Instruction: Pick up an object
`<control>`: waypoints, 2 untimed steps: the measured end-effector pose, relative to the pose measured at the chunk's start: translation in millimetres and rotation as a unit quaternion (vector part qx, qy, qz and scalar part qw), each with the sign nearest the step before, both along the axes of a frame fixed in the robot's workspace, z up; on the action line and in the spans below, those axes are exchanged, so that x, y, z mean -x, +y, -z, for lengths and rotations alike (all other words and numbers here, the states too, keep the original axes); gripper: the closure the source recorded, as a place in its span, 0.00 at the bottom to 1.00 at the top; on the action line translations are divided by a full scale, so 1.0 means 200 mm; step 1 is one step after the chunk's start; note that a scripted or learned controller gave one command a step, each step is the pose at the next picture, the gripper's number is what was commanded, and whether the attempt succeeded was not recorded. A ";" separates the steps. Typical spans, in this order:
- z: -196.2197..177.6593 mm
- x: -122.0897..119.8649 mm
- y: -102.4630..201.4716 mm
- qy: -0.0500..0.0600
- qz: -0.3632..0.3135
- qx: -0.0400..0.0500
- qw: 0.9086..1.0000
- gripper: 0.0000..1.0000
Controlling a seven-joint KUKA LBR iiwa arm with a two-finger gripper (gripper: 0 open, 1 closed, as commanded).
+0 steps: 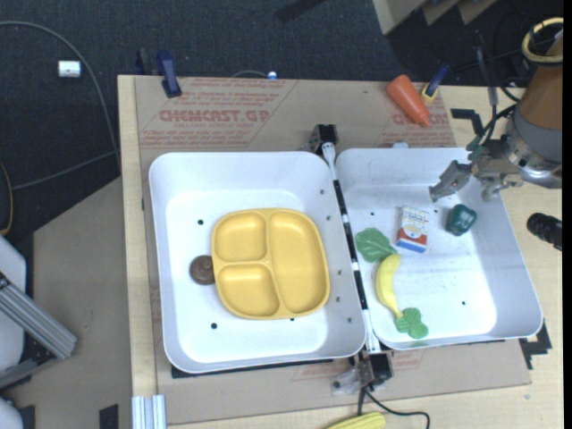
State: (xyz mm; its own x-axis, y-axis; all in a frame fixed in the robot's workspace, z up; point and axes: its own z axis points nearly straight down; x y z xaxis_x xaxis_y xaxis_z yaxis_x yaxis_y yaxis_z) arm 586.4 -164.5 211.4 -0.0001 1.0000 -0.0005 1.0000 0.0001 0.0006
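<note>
The right bin (500, 280) holds a small red, white and blue carton (413, 229), a dark green cup (460, 219), a green leaf (373, 242), a yellow banana (388, 281) and a green broccoli piece (411, 323). My gripper (466, 184) hangs over the back of this bin, just above and behind the green cup. Its fingers (444, 184) are spread open with nothing between them. In the left bin (170, 204) lie a yellow divided plate (268, 262) and a brown round piece (202, 269) at the plate's left edge.
An orange carrot-like object (408, 101) lies on the bench behind the right bin. A blue clamp (167, 74) sits at the board's back left corner. The arm (541, 123) comes in from the right, over the right bin's far corner.
</note>
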 end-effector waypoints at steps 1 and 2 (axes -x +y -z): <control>0.36 -0.24 -0.30 0.000 0.000 0.001 1.000 0.00; 0.61 -0.13 -0.24 -0.003 -0.001 0.000 1.000 0.00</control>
